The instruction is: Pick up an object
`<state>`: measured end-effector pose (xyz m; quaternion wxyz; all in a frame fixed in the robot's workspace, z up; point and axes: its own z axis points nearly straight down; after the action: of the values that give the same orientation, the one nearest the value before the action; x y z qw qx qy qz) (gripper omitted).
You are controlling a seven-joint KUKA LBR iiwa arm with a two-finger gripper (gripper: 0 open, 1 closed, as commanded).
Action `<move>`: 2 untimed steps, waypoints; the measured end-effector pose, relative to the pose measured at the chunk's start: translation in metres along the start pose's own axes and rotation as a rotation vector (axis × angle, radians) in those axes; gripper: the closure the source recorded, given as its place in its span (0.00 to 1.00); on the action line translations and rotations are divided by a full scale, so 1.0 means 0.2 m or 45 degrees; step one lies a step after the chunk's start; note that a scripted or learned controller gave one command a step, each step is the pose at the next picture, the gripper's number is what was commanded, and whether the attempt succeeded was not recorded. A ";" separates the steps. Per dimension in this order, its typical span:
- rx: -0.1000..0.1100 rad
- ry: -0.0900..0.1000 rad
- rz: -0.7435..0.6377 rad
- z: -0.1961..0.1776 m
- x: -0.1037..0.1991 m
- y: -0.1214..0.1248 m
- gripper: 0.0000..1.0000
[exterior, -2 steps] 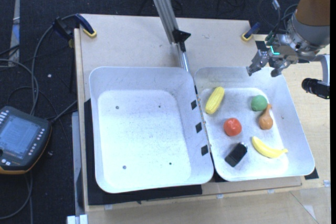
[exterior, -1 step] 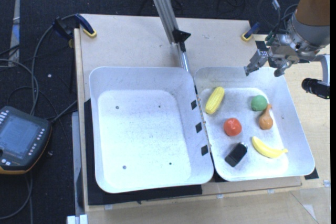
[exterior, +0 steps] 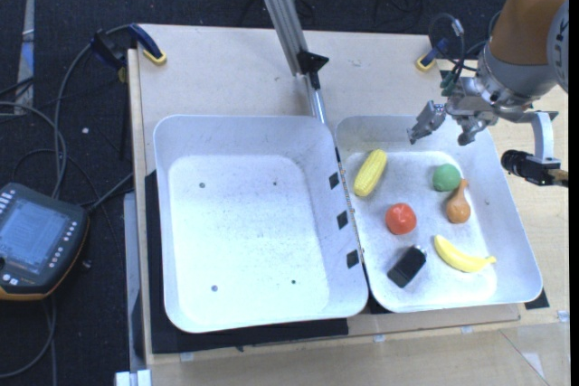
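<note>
Right bin (exterior: 516, 221) on your bench has all the toys. Gripper (exterior: 443, 133) hovers spread wide, holding nothing; I'd grab the corn (exterior: 370, 173) across its middle, probably light, stiff plastic.

I count two shallow white bins: the left bin (exterior: 181, 149) and the right bin (exterior: 516, 240). In the right bin I tally six items, one of each kind: one ear of corn (exterior: 370, 173), one green round fruit (exterior: 445, 177), one orange pear-shaped piece (exterior: 459, 205), one red tomato (exterior: 401, 218), one banana (exterior: 462, 255), one small black block (exterior: 407, 266). Two yellow-tipped clamps sit at the bench's far corners, upper left (exterior: 145, 45) and upper right (exterior: 429, 61). One handheld control pendant (exterior: 36, 240) lies at the left edge of frame.
</note>
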<state>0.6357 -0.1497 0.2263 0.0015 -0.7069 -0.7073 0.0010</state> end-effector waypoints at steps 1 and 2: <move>0.001 0.000 0.001 0.23 -0.04 -0.01 0.00; 0.000 0.000 0.000 0.44 -0.04 -0.03 0.00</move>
<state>0.6297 -0.1576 0.1374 0.0015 -0.7070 -0.7072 0.0011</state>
